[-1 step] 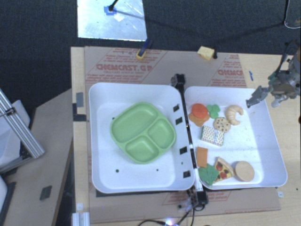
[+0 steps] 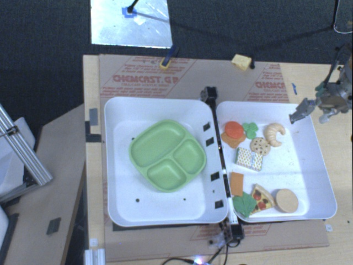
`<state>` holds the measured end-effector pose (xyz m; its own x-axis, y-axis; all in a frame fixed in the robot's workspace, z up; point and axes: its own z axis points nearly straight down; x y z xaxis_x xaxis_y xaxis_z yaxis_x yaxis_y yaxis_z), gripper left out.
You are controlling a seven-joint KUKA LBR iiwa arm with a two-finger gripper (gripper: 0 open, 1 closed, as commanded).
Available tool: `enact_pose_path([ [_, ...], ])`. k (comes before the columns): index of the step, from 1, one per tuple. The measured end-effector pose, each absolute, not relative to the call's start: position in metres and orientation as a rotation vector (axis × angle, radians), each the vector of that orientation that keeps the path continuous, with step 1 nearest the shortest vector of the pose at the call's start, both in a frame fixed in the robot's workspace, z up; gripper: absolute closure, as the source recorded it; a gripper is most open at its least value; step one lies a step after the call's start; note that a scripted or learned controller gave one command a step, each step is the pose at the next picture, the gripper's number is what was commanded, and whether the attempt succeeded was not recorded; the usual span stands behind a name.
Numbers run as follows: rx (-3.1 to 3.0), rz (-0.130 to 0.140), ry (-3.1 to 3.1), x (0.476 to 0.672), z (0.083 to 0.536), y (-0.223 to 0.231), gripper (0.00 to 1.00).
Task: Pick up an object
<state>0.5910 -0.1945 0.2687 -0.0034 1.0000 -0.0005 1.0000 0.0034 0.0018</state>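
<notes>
two white bins (image 2: 165,106) on a cardboard-lined bench (image 2: 143,73) | dark carpet | gripper (image 2: 312,110) — open, empty

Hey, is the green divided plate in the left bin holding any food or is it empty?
Empty. The green plate shows three bare compartments; the toy food lies in the right bin.

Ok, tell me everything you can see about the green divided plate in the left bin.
The green divided plate is pale green, looks like smooth plastic, with rounded corners and a raised rim. Ridges split it into three compartments: one large at the upper left, two smaller toward the lower right. Nothing lies in any of them. It lies flat, turned at an angle to the bin's sides, near the middle of the left bin, resting on its floor, touching nothing else.
</notes>
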Motion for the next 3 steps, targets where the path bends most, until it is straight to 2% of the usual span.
enact_pose_path([
  [3, 2.221, -0.001, 2.224, 0.582, 0.098, -0.179, 0.00],
])
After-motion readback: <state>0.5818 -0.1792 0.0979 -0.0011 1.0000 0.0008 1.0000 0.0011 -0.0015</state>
